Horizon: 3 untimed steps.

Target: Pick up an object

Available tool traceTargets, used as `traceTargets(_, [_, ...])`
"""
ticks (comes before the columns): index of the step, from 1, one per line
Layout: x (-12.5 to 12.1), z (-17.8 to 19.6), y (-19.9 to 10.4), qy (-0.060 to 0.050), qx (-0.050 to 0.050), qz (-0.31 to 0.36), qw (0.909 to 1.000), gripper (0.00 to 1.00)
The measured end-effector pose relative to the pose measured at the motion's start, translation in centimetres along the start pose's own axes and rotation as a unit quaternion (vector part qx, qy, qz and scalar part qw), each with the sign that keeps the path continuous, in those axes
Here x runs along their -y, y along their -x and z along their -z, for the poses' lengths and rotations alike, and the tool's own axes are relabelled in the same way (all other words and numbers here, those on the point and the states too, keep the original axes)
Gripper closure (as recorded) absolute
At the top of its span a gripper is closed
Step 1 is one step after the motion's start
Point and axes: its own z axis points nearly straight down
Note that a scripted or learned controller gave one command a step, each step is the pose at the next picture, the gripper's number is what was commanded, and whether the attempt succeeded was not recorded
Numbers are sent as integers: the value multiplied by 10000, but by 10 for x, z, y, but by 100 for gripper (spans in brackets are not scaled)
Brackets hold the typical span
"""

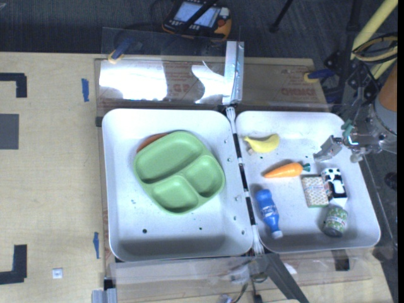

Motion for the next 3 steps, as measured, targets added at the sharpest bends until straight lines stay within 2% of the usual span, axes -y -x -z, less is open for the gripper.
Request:
traceTargets(1, [-17,-117,-21,18,6,618,9981,0])
traceTargets(2, [-78,-126,-64,22,6,133,9999,0])
traceTargets(3, [-79,-115,-65,35,11,147,9999,100])
